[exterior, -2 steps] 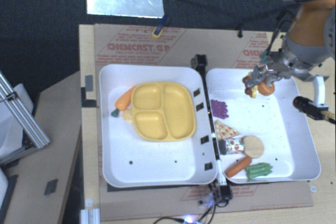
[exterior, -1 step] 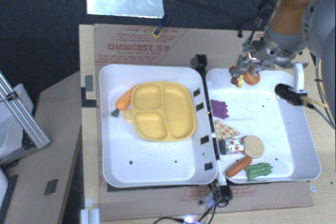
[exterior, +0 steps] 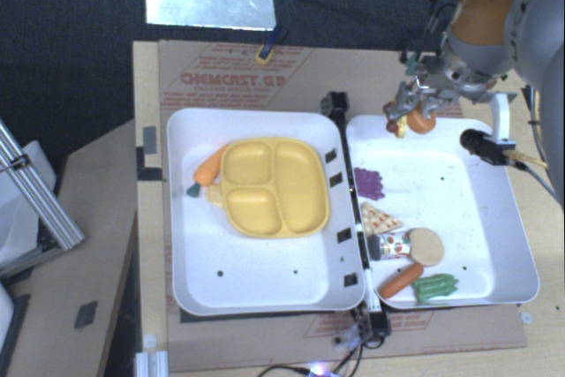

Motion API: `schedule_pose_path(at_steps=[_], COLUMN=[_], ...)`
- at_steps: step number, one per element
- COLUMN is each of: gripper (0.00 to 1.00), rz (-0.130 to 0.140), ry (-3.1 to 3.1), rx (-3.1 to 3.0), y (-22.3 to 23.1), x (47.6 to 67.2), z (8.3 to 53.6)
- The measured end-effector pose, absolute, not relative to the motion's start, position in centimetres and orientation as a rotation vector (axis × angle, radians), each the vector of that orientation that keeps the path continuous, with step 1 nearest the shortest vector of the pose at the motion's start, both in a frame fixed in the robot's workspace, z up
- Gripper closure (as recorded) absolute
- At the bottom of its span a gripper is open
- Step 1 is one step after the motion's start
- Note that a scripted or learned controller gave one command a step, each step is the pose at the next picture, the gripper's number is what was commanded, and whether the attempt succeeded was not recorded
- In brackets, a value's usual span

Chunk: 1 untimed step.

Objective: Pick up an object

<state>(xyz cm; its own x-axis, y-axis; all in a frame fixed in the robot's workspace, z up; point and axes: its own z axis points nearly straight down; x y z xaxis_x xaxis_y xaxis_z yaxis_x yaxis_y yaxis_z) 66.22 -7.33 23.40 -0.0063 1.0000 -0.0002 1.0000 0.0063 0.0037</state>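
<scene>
Orange toy food (exterior: 421, 123) hangs pinched in the gripper (exterior: 415, 112) at the right bin's (exterior: 516, 229) twelve o'clock rim, so the pick looks done.

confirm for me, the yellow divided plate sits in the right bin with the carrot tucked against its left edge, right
Not quite: the camera view shows the yellow divided plate in the left bin, not the right one. The carrot does lie against the plate's left edge.

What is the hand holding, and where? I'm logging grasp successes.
The hand grips a small orange-and-yellow toy by its top, lifted above the right white bin.
</scene>
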Motion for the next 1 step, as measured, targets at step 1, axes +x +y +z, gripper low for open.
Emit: schedule_pose_path(at_steps=[1], gripper=[1.0], rz=[0.001], ry=[2.225], rx=[2.215], y=[-7.29], x=[65.63], z=[23.28])
